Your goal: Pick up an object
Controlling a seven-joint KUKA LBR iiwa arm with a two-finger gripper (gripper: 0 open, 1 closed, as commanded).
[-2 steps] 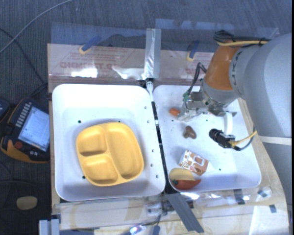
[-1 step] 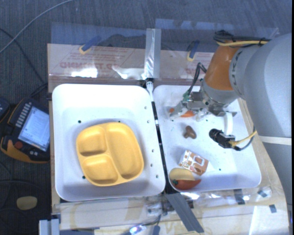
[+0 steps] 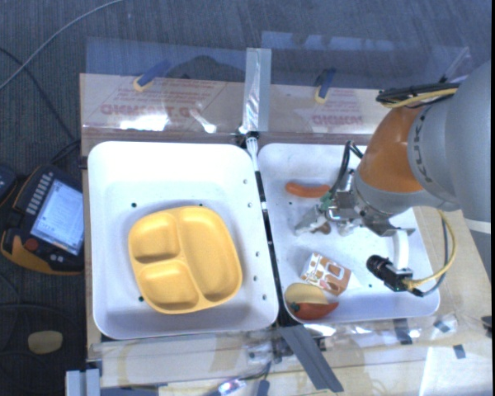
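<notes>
Three small things lie in the right bin (image 3: 268, 221) close to the gripper (image 3: 328, 214), which hangs low over the bin's upper middle at the end of the grey arm (image 3: 470, 139) that comes in from the right. An orange sausage-shaped piece (image 3: 307, 190) lies just above and to the left of the gripper, near the bin's far wall, with its long axis running roughly left to right across the bin. A small printed packet (image 3: 324, 274) lies below the gripper, toward the near wall, tilted on a diagonal. A round red-and-yellow fruit (image 3: 310, 301) sits in the near left corner, just beside the packet. Whether the gripper's tips are apart or together cannot be told; metal parts overlap there, and nothing is plainly seen between them.

Of the three, the orange piece looks nearest, so a short shift up and left would likely bring the gripper over it, and closing across its short width would suit best. A yellow divided plate (image 3: 184, 257) rests in the left bin (image 3: 99, 221), well apart from the gripper.
</notes>
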